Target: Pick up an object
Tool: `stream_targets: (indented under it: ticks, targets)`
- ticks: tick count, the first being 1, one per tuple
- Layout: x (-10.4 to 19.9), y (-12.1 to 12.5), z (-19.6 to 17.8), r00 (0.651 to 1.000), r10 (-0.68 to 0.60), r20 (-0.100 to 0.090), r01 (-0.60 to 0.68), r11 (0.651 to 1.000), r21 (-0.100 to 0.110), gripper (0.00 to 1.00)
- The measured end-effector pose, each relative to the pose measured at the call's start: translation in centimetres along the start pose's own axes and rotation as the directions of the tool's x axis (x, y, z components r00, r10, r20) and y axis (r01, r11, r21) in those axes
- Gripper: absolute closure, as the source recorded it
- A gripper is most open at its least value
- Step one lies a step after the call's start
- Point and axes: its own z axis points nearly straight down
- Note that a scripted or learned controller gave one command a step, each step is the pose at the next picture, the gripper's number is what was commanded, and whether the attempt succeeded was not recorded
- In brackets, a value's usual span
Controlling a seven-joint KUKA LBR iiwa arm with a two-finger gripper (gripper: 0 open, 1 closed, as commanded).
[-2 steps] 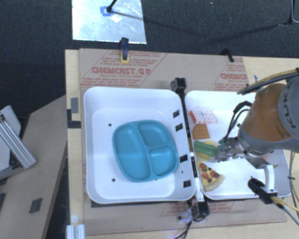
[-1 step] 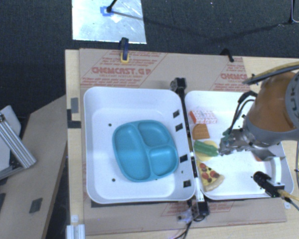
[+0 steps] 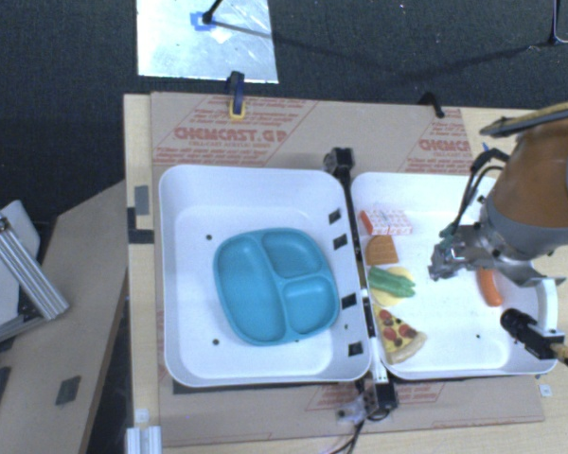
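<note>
While the arm (image 3: 540, 187) is reaching into the right bin (image 3: 454, 362), the hand (image 3: 445, 261) is hovering over bare floor | grip state: cannot tell | carrot (image 3: 490, 287) lying just right of hand | pizza (image 3: 398, 334), pepper (image 3: 391, 282) left.

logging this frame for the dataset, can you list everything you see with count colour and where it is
bins: 2, white, side by side on the bench
divided plate: 1, light blue, three compartments, in the left bin
pink-and-white block: 1, upper left of the right bin
orange-brown piece: 1, just below the block
green toy vegetable: 1, left side of the right bin
pizza slice toy: 1, yellow with red dots, lower left corner of the right bin
orange stick-shaped toy: 1, right part of the right bin
cardboard sheet: 1, tan with red print, under both bins
yellow clamp: 1, top edge of the cardboard
arm: 1, grey with orange band, entering from the right
end effector: 1, grey, over the right bin
</note>
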Motion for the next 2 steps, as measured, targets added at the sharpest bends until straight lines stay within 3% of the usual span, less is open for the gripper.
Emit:
stream_targets:
  ticks: [2]
  targets:
    - [10.4,3.2,-0.7,1.0,-0.006,-0.003,0.006,1.0,0.005,1.0]
